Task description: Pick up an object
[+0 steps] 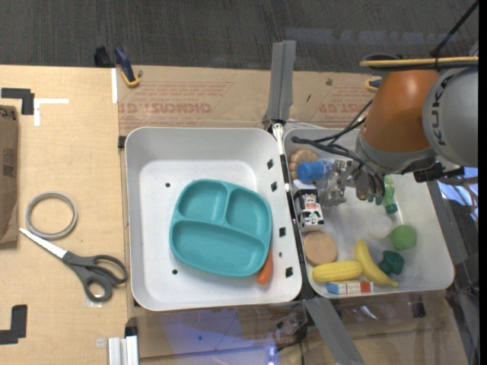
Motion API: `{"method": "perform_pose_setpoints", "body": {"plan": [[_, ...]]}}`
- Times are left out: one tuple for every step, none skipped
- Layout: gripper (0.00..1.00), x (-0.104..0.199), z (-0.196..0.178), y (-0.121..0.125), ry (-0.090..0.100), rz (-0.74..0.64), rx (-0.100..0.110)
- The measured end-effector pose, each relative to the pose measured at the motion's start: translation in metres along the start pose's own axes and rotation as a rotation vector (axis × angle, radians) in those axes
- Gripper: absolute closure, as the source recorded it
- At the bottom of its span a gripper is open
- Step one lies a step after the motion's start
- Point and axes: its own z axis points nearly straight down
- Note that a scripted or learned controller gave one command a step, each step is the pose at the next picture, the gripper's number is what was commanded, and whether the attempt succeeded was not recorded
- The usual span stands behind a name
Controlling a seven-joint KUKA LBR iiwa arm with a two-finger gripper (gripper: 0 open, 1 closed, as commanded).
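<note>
My gripper (342, 185) hangs low in the right bin (426, 226), below the arm's orange band. It hovers just right of a blue object (310, 171) and a black-and-white carton (310, 208). Nothing shows between its fingers. Farther down the bin lie a tan round disc (320, 247), a corn cob (338, 271), a banana (372, 262), a green ball (403, 237), a dark green piece (393, 262) and a red-and-white box (356, 287). A green bottle (389, 199) sits by the wrist.
The left bin (152, 204) holds a teal divided plate (221, 228) with an orange carrot (265, 271) at its lower right edge. On the bench to the left lie scissors (80, 265) and a tape roll (51, 214).
</note>
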Motion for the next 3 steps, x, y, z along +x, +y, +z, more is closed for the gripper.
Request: {"method": "perform_pose_setpoints", "body": {"plan": [[0.0,0.042,0.0,-0.007,0.001,0.09,0.0],[0.0,-0.036,0.0,-0.071,-0.002,0.12,0.001],[1.0,-0.037,-0.01,-0.07,-0.007,0.117,0.001]]}}
